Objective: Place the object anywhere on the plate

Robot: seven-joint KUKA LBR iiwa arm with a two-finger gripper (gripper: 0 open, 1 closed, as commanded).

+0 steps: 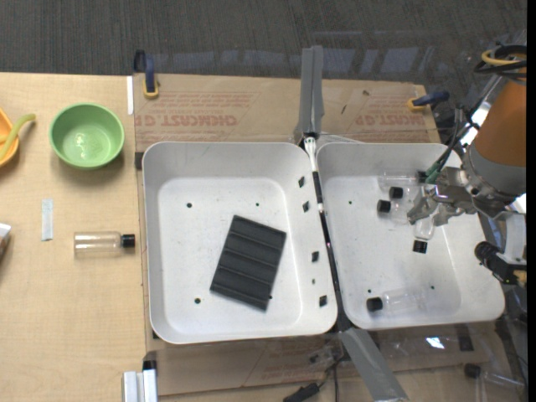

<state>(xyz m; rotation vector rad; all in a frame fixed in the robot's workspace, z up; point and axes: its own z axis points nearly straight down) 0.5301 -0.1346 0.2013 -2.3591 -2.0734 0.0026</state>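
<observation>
The plate is a black ribbed rectangle lying flat in the middle of the left bin. My gripper hangs over the middle of the right bin, far to the right of the plate. A small clear bottle with a black cap points downward from between its fingers, so the gripper looks shut on it. The bottle's glass is hard to make out against the white bin.
Two more clear, black-capped bottles are in the right bin: one lying near the front, another beside the gripper at the back. A raised divider separates the bins. On the bench at left are a green bowl and a clear bottle.
</observation>
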